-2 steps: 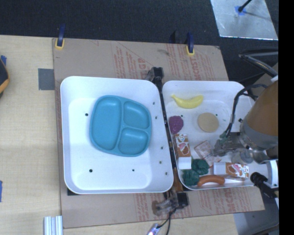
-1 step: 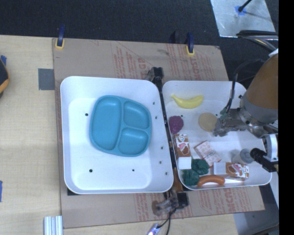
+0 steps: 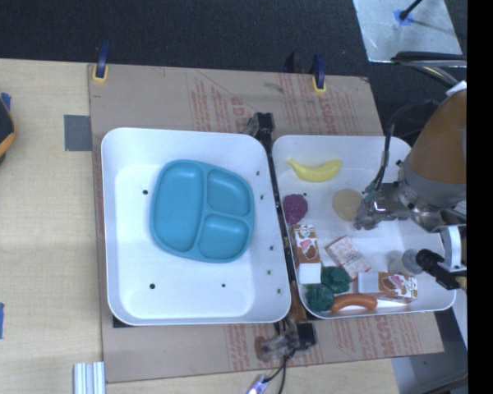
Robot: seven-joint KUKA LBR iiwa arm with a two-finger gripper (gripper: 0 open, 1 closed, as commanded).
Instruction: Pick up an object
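Grey arm with orange band entering from 3 o'clock, wrist angled toward 9 o'clock, tool (image 3: 370, 212) lowered

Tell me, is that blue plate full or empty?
Empty. The blue plate lies flat in the left bin, and all three compartments show bare blue.

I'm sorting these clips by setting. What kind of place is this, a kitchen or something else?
Probably a robotics lab bench, not a kitchen. Two shallow white bins sit on clamped cardboard: the left bin holds a blue divided plate, the right bin toy food such as a banana, with the robot's hand above it.
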